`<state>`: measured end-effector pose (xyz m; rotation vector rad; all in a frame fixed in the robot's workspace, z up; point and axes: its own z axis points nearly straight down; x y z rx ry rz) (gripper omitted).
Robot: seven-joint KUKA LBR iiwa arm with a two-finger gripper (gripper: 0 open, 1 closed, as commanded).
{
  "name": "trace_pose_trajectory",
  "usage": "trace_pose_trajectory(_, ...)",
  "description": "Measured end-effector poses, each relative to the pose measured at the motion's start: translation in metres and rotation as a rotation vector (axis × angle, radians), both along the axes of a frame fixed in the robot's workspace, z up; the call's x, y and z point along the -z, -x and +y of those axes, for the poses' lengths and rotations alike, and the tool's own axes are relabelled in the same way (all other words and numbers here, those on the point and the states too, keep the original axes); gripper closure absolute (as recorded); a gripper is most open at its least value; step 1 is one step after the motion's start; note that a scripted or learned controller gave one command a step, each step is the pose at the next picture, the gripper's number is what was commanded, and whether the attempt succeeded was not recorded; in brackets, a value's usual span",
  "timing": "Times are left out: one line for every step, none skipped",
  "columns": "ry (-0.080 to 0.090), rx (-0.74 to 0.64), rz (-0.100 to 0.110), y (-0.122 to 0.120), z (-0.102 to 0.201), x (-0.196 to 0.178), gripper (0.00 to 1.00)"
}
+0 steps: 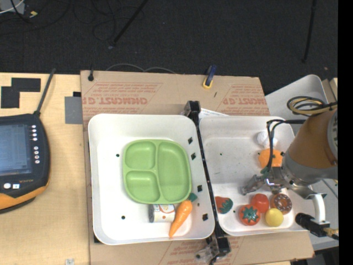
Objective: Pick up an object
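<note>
Two bins (pixel 105 148), one tray (pixel 157 170), perhaps seven toy foods (pixel 249 215).

Two bins are sitting side by side on the desk (pixel 60 214). In the left bin (pixel 105 164), a tray (pixel 157 170) is lying at the centre, with a carrot (pixel 181 217) and a can (pixel 160 212) lying at its 6 o'clock, touching each other. In the right bin (pixel 231 142), a strawberry (pixel 223 204), tomato (pixel 249 216), lemon (pixel 274 218) and donut (pixel 283 202) are clustering toward 5 o'clock. The end effector (pixel 263 182) is hanging over them. A tablet (pixel 22 159) is lying at the left bin's 9 o'clock.
</note>
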<state>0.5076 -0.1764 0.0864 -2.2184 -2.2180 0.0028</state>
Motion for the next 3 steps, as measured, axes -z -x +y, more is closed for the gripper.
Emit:
trace_pose_trajectory(-0.001,0.006,0.001,0.0,-0.002,-0.01,1.0)
trace_pose_trajectory(0.001,0.003,-0.003,-0.001,-0.005,-0.05,1.0)
trace_pose_trajectory(0.002,0.008,-0.004,0.008,-0.011,-0.102,1.0)
